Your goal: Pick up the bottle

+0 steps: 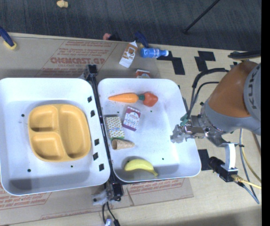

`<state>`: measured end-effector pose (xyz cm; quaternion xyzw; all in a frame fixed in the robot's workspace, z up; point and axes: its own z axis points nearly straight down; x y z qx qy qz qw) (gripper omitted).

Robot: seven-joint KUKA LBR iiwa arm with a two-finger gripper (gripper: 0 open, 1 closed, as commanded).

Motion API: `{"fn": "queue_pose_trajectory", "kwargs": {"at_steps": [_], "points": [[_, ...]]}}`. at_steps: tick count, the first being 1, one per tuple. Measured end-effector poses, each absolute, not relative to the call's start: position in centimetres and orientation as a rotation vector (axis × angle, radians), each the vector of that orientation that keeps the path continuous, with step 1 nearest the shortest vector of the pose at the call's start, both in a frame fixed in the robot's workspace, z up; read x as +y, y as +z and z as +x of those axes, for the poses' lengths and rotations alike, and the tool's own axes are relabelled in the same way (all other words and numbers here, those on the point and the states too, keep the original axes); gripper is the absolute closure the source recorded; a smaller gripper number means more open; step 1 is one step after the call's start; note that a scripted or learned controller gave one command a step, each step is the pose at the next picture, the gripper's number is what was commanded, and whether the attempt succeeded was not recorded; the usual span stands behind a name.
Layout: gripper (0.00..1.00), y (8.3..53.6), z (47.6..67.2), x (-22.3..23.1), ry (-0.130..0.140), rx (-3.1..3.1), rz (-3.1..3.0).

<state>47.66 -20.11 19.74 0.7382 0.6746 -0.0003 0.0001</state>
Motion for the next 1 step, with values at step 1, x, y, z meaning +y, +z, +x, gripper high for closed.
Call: {"fn": "queue_pose_trajectory", "kwargs": {"at_steps": [1], "points": [[1.00,19.53,47.65,-19.74,-0.002,2.313,2.132]]}}
